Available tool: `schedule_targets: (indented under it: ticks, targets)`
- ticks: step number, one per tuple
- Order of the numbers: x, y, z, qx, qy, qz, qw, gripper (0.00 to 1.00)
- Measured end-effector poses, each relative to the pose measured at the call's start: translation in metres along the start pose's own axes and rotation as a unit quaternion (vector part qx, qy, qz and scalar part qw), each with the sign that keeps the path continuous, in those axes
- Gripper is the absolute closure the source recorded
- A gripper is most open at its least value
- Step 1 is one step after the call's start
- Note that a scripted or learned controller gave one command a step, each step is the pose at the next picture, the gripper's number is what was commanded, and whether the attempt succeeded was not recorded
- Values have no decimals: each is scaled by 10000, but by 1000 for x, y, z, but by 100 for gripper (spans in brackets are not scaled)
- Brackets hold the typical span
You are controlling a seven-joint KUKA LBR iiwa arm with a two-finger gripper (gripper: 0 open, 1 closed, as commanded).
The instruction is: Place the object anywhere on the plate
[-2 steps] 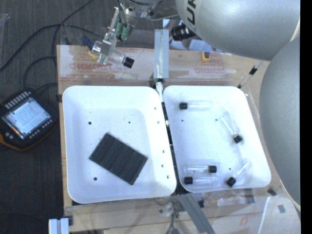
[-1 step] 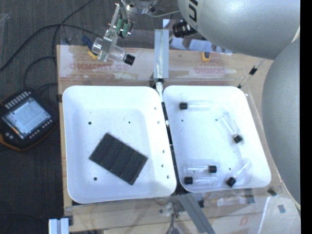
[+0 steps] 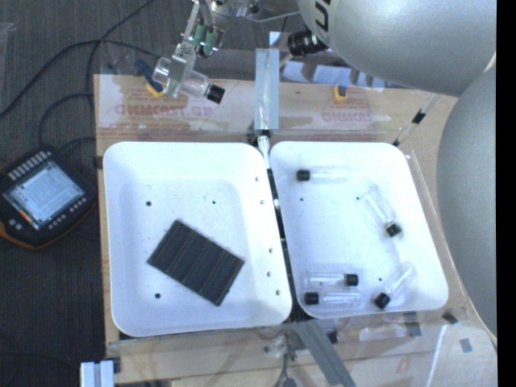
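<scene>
1. Gripper [image 3: 188, 61] hung up at the back, beyond the left bin's [image 3: 121, 216] far rim, fingers clamped on a clear vial [image 3: 182, 79].
2. Vial sat tilted in the air, black cap to the right, over the bench's back edge.
3. Plate [image 3: 196, 262], dark & ribbed, lay in left bin, toward the front, well apart from vial.
4. Right bin [image 3: 423, 216] held 5 spare vials [image 3: 322, 174]: 1 at back, 1 by right wall, 3 along front.
</scene>
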State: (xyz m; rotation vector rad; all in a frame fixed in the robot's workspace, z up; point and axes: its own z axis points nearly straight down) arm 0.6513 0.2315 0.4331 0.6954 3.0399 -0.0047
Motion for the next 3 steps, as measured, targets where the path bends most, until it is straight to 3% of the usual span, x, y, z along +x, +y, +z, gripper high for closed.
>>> schedule_targets:
  ticks: [2,3]
  targets:
    - [-1,1,-19,-5,-33,9,10000,100]
    - [-7,5,46,13,113,-633,9979,100]
